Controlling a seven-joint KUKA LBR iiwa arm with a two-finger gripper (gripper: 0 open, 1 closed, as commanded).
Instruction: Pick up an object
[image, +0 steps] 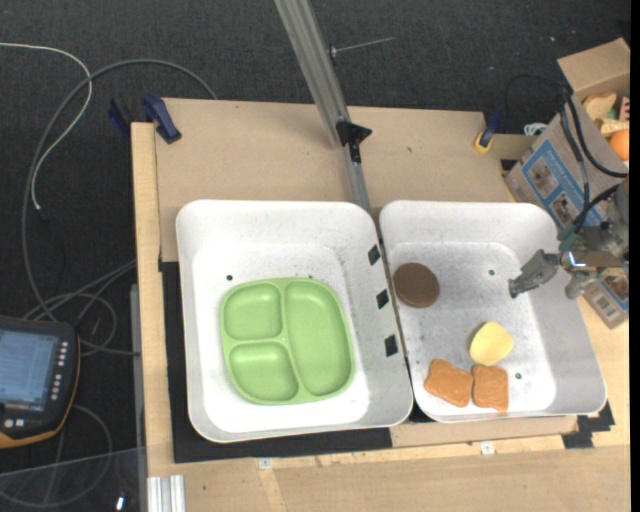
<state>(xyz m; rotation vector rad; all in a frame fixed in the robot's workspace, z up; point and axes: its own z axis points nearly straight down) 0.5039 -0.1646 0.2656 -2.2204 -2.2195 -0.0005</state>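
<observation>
While the claw hovers: claw (545, 272) at right bin's (560, 225) three o'clock, grip state unclear.
Risk: descending here misses yellow piece (491, 343) at five o'clock.

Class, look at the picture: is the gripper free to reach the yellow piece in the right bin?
Probably yes. The gripper hangs above the right bin, and nothing lies between it and the yellow piece.

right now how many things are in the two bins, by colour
green: 1, divided plate
brown: 1, round disc
yellow: 1, rounded lump
orange-tan: 2, one piece and another side by side
total: 5
</observation>
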